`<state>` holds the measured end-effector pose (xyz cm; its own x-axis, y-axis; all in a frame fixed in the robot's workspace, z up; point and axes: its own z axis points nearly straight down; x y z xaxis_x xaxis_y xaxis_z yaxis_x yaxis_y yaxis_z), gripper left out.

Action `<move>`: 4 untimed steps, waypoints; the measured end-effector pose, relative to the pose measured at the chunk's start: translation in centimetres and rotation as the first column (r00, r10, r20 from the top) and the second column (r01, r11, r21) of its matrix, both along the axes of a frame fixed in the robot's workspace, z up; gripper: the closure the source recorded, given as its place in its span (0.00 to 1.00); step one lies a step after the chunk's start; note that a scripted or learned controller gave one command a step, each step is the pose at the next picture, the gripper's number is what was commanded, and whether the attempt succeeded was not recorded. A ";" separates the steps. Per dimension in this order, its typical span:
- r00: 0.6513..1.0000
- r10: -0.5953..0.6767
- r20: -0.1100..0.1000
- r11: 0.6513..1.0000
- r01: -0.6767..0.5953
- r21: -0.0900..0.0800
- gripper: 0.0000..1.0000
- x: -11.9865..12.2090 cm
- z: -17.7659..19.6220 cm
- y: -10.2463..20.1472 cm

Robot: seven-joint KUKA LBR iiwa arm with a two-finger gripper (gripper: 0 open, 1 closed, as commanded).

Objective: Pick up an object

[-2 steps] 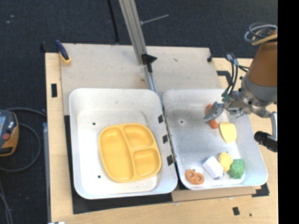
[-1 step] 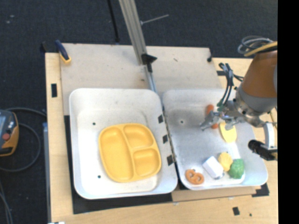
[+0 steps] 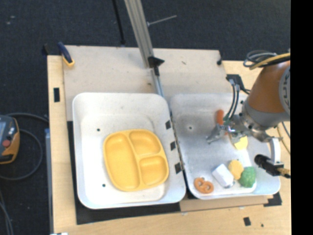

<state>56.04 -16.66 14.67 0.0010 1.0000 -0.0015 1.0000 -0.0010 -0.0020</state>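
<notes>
My gripper (image 3: 217,131) hangs low over the middle of the right bin (image 3: 195,111), with the grey and orange arm behind it to the right. A small red-orange piece (image 3: 220,115) lies just beyond the gripper, and a yellow piece (image 3: 240,142) sits right beside it on the near right. Near the bin's front edge are an orange pretzel-shaped toy (image 3: 203,185), a white block (image 3: 222,174), a yellow lump (image 3: 236,169) and a green lump (image 3: 248,176). Nothing visibly hangs from the gripper.
The left bin (image 3: 93,111) holds a yellow divided plate (image 3: 136,158). A slanted metal rail (image 3: 142,33) runs from the back of the bench down to the gap between the bins. Cables loop at the arm's wrist on the right.
</notes>
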 end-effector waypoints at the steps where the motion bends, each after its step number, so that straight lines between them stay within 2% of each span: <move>1: 1.000 -0.003 0.006 1.000 0.003 0.000 1.00 0.2 1.4 -0.1; 3: 1.000 0.004 0.011 1.000 -0.004 -0.002 1.00 -0.3 12.5 -1.3; 4: 1.000 0.004 0.006 1.000 -0.004 0.000 1.00 -0.2 14.5 -1.4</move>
